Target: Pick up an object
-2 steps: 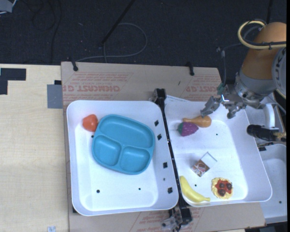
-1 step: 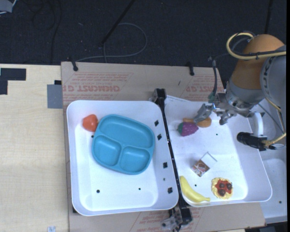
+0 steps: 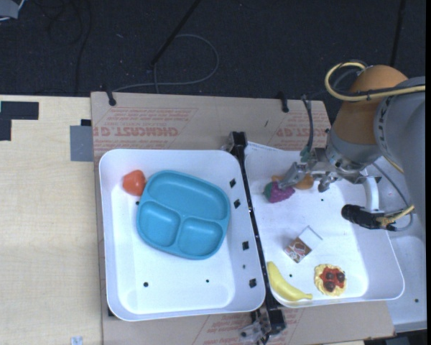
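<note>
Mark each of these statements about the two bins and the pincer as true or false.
1. The blue divided plate lies in the left bin. True.
2. The banana lies on the blue plate. False: it lies in the right bin, near its front corner.
3. The pincer is over the right bin, near the purple item. True.
4. The small pizza-like toy sits beside the orange-red ball. False: the ball is in the left bin, the toy in the right.

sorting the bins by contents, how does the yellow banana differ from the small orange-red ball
The yellow banana is long and curved; the small orange-red ball is round and smaller. The banana lies in the right bin, at its near-left corner beside a round yellow pastry with red topping; the ball sits in the left bin, at its far-left corner, next to a blue divided plate. Both lie loose, away from the gripper.
</note>
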